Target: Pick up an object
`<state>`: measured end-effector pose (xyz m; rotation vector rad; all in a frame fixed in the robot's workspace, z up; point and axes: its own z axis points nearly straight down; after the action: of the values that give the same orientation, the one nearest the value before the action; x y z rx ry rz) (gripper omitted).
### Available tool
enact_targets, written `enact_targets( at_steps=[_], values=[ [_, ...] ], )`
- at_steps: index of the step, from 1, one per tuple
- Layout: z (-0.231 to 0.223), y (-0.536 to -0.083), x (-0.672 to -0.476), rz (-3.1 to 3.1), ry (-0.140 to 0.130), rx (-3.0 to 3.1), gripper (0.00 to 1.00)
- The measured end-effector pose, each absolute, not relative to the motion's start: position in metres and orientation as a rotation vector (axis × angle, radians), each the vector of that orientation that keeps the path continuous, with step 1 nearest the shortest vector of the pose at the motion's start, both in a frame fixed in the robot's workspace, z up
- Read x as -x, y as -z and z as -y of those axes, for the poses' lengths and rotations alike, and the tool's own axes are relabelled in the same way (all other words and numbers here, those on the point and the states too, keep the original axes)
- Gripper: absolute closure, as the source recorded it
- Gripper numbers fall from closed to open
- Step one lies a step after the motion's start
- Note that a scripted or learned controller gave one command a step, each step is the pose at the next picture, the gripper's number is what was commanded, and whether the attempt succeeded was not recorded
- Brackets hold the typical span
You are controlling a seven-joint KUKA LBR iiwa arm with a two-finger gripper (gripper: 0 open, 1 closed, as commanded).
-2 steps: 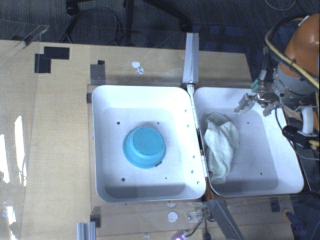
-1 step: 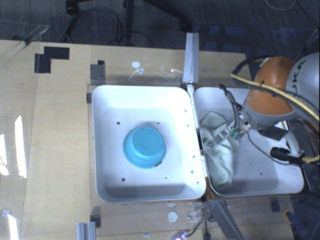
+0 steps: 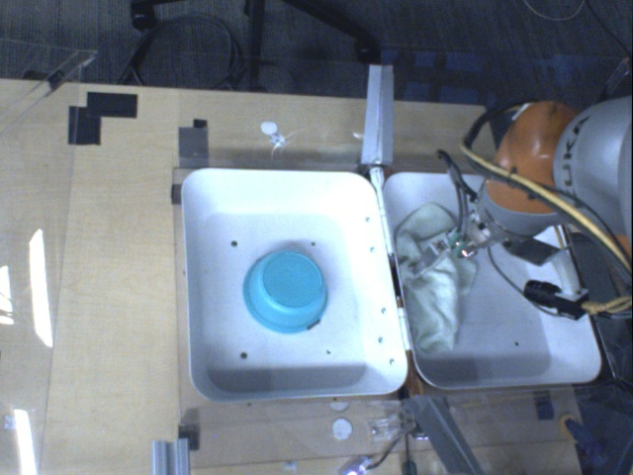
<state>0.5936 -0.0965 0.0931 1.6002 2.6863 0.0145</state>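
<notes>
The gripper [image 3: 442,250] sits low in the right bin [image 3: 554,349], touching a crumpled pale cloth [image 3: 433,295] along that bin's 9 o'clock wall; its state cannot be determined. An upturned blue bowl [image 3: 287,291] rests centrally in the left bin [image 3: 213,236].

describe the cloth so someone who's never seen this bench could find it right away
Start with the two white bins side by side and take the right bin, the one the arm reaches into. Along its left wall, next to the divider, lies a crumpled pale cloth, with the claw right over its upper part. It is soft, wrinkled and off-white, unlike the round blue bowl in the left bin.
</notes>
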Motion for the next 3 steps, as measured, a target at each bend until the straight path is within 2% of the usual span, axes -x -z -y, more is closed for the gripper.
enact_targets(
  at_steps=[1, 2, 3],
  values=[
    [0.095, -0.105, -0.596, -2.684, -0.022, -1.595, 1.00],
    [0.009, -0.186, -0.648, -2.571, -0.006, -1.798, 1.00],
    [0.019, -0.185, -0.669, -2.571, -0.003, -1.800, 1.00]
  ],
)
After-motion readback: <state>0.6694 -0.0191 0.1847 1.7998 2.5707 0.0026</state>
